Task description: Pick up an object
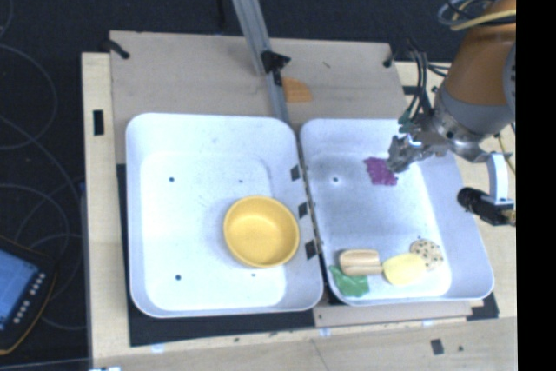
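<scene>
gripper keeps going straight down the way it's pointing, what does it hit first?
Most likely the purple object in the right bin. The gripper points down and sits right at its upper right edge. Height above it is unclear from this slanted view, so it could land on the bin floor beside it.

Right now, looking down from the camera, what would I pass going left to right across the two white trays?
Yellow bowl → green piece → tan bread-like roll → purple item under the gripper → yellow lemon-like object → speckled cookie.
</scene>
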{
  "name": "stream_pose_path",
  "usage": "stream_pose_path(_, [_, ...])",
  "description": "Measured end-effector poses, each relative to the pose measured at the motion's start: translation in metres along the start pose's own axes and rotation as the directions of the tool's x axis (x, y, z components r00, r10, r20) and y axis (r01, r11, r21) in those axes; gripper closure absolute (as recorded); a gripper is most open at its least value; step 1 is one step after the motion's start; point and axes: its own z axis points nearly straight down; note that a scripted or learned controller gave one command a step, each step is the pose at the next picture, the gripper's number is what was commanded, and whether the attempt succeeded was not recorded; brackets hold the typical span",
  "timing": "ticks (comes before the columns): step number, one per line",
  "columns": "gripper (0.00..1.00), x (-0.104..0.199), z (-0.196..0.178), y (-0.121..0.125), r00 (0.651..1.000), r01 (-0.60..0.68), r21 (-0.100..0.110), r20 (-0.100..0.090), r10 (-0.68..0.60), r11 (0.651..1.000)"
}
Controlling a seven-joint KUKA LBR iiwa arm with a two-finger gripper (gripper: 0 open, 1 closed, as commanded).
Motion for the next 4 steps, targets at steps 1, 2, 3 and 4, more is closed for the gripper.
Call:
stream_pose_path(1, [1.00,-0.001,-0.054,0.002,1.000,0.001,-0.001,0.001,-0.001,1.000])
stream_pose_path(2, [1.00,0.043,-0.054,0.009,1.000,0.003,0.003,0.000,-0.003,1.000])
stream_pose_path(3, [1.00,0.092,-0.036,0.017,1.000,0.002,0.008,0.001,-0.002,1.000])
stream_pose_path(4, [1.00,0.140,-0.020,0.032,1.000,0.002,0.006,0.001,-0.002,1.000])
